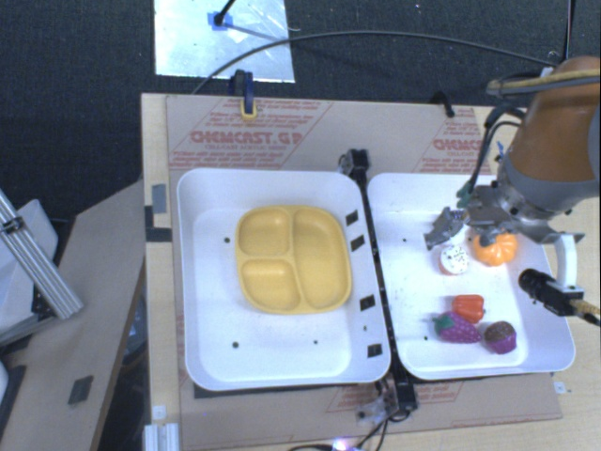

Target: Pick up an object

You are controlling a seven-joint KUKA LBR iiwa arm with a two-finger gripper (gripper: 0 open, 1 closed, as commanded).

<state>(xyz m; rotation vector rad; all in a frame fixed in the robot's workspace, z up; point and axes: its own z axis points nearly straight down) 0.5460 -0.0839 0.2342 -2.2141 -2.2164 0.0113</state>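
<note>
Claw (449,225): hovering over the right bin (413,346); finger state impossible to tell.
White ball (454,259): lying just below the claw, touching the orange pumpkin (496,249).

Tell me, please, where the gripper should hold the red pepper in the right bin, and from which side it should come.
Probably from straight above. The red pepper lies apart from the bin wall, but the purple grapes crowd its near side. So the fingers should close across its left and right flanks, which look free. Its body is short and rounded, so grip at the widest middle part.

two bins (282,369), one tray (292,257), perhaps five toys (468,307)
</note>
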